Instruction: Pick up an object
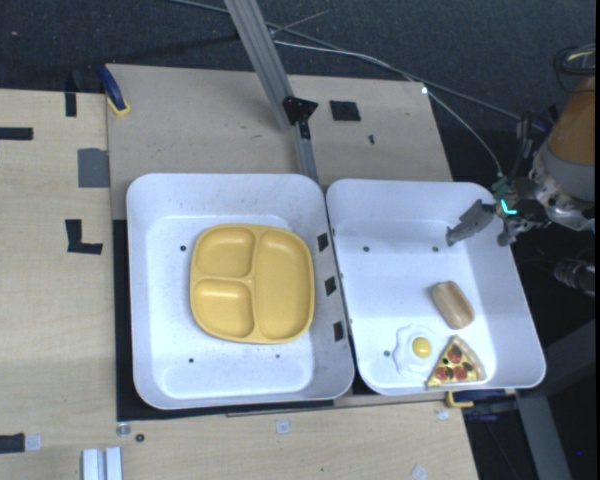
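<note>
While the table [230, 118] carries two white bins, the left bin [160, 268] holds a yellow tray [252, 283]. Right bin [380, 218]: bun [452, 303], egg [414, 350] and pizza [456, 363] near its front right corner. Claw [488, 220] hangs over that bin's far right rim, fingers spread, gripping nothing.

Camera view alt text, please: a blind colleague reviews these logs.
Seen from above, two white bins sit side by side: the left bin holds a yellow divided plate, the right bin a bread roll, a fried egg and a pizza slice. The arm's hand hangs over the right bin's far right edge.
</note>
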